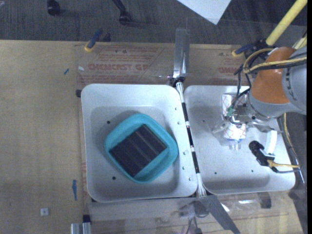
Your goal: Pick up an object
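Note:
A teal square dish (168, 143) lies tilted in the left bin (95, 106). Inside it rests a dark ribbed block (137, 149). My gripper (234, 134) hangs low over the middle of the right bin (209, 174), pointing down at its floor. It is well to the right of the dish, across the divider. I see nothing between its tips from this angle, and the wrist hides much of it.
A metal rail (187, 130) with screws divides the two bins. The grey arm with its orange band (270, 84) comes in over the right bin's far right corner. Cardboard and a blue-and-yellow clamp (93, 40) lie behind the bins.

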Robot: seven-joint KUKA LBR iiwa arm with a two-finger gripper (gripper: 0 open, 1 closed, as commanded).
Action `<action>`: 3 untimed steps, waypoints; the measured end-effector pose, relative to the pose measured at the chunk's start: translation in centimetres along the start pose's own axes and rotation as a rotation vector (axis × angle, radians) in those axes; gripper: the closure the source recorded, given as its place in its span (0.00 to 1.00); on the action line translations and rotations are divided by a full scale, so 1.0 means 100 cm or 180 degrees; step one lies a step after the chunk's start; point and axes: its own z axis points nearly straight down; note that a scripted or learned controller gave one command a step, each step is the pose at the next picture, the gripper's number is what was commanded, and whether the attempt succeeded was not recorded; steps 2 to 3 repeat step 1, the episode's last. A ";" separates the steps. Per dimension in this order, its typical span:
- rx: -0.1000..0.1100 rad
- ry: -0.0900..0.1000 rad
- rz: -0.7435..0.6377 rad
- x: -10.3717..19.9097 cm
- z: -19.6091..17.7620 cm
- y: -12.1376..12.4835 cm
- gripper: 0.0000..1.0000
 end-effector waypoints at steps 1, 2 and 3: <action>-0.0003 -0.0004 -0.0364 0.048 -0.079 0.077 1.00; -0.0003 -0.0004 -0.0364 0.048 -0.079 0.077 1.00; -0.0003 -0.0004 -0.0364 0.048 -0.079 0.077 1.00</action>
